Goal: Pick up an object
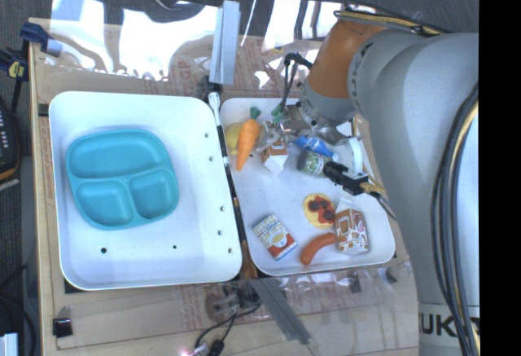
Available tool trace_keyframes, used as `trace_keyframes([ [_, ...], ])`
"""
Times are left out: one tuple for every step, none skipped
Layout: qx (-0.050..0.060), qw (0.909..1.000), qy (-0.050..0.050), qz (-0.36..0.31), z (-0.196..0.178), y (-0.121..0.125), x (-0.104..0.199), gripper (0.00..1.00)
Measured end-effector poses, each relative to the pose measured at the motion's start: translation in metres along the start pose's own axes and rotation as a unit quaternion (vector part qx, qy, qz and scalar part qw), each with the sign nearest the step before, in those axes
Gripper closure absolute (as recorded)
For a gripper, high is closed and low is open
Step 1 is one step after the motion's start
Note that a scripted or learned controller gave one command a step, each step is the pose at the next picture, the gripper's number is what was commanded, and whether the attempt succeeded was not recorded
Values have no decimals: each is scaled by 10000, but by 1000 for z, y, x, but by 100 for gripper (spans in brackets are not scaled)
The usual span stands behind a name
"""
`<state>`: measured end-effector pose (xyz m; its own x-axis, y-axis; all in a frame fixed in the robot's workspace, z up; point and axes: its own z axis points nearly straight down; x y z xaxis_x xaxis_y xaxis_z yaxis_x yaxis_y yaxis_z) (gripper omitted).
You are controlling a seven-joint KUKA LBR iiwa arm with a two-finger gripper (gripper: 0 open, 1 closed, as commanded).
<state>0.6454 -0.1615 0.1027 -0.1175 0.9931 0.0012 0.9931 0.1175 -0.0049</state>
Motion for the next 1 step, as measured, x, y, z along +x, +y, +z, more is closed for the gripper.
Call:
trace_keyframes([
  [-27, 9987, -3, 509, -124, 13, 12, 100],
])
